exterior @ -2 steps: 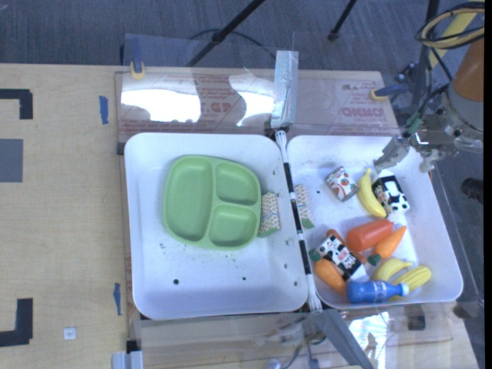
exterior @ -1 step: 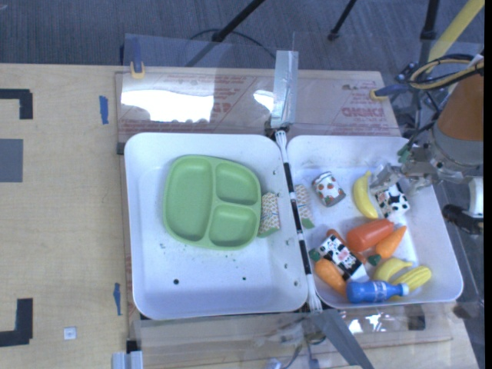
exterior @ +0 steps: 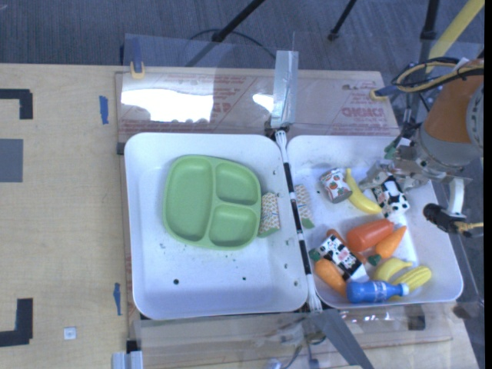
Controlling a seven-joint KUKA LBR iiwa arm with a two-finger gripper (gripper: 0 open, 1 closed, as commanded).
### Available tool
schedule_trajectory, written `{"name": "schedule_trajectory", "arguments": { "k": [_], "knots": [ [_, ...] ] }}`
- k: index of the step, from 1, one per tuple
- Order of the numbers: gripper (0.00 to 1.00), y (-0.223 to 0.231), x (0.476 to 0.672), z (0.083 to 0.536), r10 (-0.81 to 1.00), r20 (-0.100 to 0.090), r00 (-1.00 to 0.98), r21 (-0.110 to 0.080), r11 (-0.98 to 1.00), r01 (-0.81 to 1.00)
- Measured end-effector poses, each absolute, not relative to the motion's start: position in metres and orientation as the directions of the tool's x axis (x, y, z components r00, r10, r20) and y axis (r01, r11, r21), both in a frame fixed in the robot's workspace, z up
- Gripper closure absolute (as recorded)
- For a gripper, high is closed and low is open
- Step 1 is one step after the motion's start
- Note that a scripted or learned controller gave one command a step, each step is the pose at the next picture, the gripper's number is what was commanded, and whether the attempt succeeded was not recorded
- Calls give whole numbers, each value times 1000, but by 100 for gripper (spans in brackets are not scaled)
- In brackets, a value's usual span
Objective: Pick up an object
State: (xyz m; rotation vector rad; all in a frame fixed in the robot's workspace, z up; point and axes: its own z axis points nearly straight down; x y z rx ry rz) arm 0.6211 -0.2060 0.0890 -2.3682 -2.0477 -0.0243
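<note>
The right bin [exterior: 442,241] holds a heap of toy food. A yellow banana [exterior: 361,196] lies beside a small printed box [exterior: 335,184]. A black-and-white spotted toy [exterior: 396,197] sits just right of the banana. My gripper [exterior: 390,177] hangs low over the bin's upper right part, directly above the spotted toy and close to it. Lower down lie an orange pepper-like piece [exterior: 370,234], a carrot [exterior: 329,274], a black-and-white carton [exterior: 339,254], a yellow corn cob [exterior: 405,272] and a blue bottle [exterior: 374,290].
The left bin [exterior: 146,267] carries a green divided plate [exterior: 211,200] with a patterned cloth piece [exterior: 270,212] at its right edge. A similar piece [exterior: 302,203] lies by the divider. The grey and orange arm [exterior: 453,121] reaches in from the right, with cables above it.
</note>
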Motion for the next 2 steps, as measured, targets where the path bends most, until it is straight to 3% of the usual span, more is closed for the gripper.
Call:
{"name": "schedule_trajectory", "arguments": {
  "k": [1,2],
  "knots": [
    [100,-210,622,98,989,8,144,8,-145,989],
    [100,-160,648,181,986,-1,165,-2,-165,986]
  ]
}}
